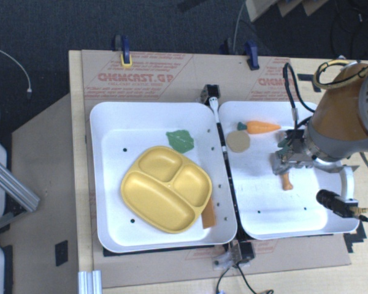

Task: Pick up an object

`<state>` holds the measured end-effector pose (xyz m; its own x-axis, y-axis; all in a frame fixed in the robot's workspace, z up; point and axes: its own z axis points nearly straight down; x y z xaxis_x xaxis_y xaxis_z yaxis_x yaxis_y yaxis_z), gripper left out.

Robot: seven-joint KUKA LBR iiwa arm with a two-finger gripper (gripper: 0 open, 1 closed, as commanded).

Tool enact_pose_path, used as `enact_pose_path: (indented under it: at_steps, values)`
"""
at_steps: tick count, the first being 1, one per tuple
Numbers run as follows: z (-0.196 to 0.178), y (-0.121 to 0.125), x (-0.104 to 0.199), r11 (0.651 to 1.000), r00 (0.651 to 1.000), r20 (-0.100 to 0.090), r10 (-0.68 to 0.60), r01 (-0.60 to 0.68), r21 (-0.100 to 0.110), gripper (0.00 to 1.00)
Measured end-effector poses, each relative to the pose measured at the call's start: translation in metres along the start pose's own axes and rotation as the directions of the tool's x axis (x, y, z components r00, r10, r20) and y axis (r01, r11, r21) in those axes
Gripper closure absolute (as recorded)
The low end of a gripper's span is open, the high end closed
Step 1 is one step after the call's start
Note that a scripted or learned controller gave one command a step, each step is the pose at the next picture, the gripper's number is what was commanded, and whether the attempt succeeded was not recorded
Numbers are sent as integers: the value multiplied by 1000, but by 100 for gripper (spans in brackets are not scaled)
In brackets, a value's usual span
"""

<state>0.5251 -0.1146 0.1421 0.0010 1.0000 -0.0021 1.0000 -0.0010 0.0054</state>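
Right bin [257,222]: a small orange-brown piece [287,182] lies on the floor near the middle, directly under the pincer [286,164]. The pincer hangs low over it; whether it touches or grips the piece cannot be told, nor can its opening. A toy carrot [262,127] lies near the bin's back wall, pointing right. A tan disc [238,141] sits just in front of the carrot's leaf end, close to the left wall.

Left bin [104,164]: a yellow divided plate [166,188] occupies the centre. A green piece [181,140] lies behind it. An orange-brown strip [208,215] rests at the plate's front right edge.

Both bins sit side by side on the cardboard-covered surface [141,72].
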Motion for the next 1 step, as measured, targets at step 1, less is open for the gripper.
enact_pose_path:
  at_steps: [1]
  values:
    - [-64, 5, -2, 1000, 1000, 0, -2, 2, -3, 100]
